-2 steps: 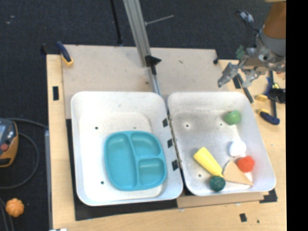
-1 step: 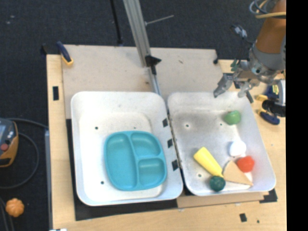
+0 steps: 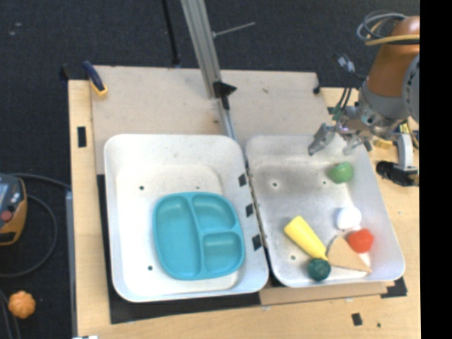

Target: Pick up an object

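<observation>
White right bin (image 3: 282,274) holds a dark green ball (image 3: 318,269), yellow piece (image 3: 305,236), red ball (image 3: 361,240) and, farther, a green ball (image 3: 342,172). Left bin (image 3: 127,161) holds a blue divided plate (image 3: 199,234). Beyond, the gripper (image 3: 340,140) hangs spread wide, holding nothing.

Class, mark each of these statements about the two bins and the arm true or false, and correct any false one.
1. The blue divided plate lies in the left bin. True.
2. The gripper holds the green ball. False: the ball lies in the right bin, just below the open gripper.
3. The yellow piece lies on the plate. False: it lies in the right bin.
4. A red ball sits beside a tan wedge. True.
</observation>
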You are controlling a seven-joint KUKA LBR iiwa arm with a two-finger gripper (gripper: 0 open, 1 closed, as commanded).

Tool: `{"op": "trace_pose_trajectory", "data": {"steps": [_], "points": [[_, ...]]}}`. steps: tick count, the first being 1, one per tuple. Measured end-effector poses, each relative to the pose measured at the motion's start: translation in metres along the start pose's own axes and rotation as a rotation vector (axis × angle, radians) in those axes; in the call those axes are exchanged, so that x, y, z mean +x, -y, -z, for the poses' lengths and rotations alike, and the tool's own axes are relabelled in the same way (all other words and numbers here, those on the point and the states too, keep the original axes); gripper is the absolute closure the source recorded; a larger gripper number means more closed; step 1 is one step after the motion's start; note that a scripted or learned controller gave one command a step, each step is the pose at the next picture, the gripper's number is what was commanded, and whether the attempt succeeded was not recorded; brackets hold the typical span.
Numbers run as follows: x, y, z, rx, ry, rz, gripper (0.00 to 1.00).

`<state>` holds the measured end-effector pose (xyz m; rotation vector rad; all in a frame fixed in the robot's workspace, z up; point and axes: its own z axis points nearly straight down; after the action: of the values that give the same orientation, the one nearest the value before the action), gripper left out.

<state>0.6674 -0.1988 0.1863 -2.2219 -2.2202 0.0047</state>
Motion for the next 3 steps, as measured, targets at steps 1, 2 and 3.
{"op": "trace_pose_trajectory", "data": {"steps": [1,2,3], "points": [[-0.004,0.008,-0.051,-0.004,0.001,0.003,0.0],[-0.005,0.007,-0.039,-0.008,0.003,0.004,1.0],[-0.008,0.001,0.026,-0.011,0.001,0.003,1.0]]}}
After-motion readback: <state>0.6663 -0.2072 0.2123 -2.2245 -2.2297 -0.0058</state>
